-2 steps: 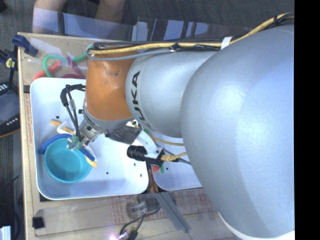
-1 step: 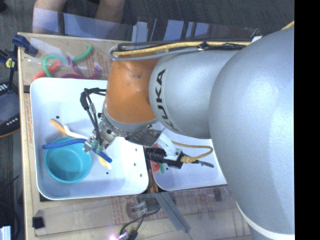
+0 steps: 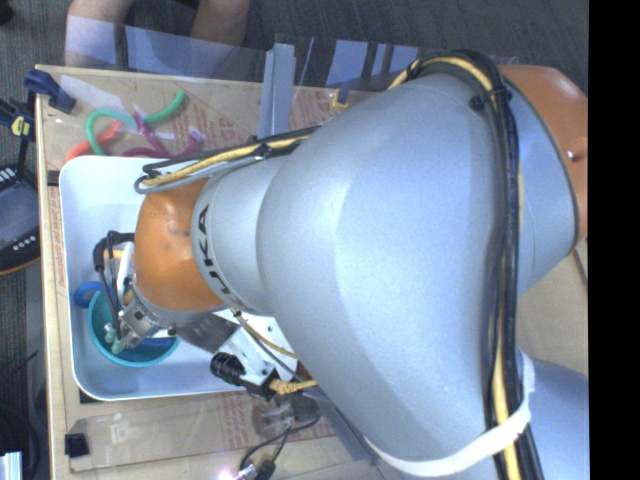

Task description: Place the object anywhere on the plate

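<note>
Teal plate [image 3: 150, 351] in white bin [image 3: 85, 193], under claw [image 3: 120, 333]

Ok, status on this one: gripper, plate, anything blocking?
Gripper low over teal plate, left bin. Small blue object at plate's rim. Arm blocks most of the view.

Bulky grey arm [image 3: 400, 258], orange band [image 3: 170, 253], yellow-and-black cables [image 3: 505, 168].

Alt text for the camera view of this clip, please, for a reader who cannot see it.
A large grey arm with an orange band reaches from the right into a white bin, its gripper low over a teal plate. A small blue object lies by the plate's rim.
</note>
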Motion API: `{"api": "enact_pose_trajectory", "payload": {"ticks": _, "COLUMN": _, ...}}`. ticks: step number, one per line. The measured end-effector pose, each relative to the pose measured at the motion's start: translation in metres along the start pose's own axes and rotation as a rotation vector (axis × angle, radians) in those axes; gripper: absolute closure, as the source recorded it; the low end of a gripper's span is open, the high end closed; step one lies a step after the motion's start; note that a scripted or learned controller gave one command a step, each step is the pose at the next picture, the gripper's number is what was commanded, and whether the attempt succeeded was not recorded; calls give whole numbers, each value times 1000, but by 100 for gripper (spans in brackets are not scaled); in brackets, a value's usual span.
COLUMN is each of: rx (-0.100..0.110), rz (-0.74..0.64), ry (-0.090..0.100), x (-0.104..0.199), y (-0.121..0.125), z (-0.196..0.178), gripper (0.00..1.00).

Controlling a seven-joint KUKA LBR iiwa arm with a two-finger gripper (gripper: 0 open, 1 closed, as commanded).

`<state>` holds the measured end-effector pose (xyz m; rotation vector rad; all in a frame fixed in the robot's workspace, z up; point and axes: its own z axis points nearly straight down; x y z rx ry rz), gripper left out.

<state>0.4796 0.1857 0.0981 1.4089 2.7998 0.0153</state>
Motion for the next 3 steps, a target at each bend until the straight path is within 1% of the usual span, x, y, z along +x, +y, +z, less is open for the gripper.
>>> {"api": "enact_pose_trajectory", "payload": {"ticks": 1, "rx": 11, "rz": -104, "ry": 3, "x": -61, "y": -48, "z": -72, "gripper": 100}}
{"api": "enact_pose_trajectory", "payload": {"ticks": 2, "rx": 13, "rz": -456, "ry": 6, "x": -72, "y": -3, "z": -63, "gripper": 100}}
{"api": "enact_pose_trajectory", "payload": {"ticks": 3, "rx": 13, "rz": -456, "ry": 5, "x": -73, "y": -3, "z": -63, "gripper": 0}}
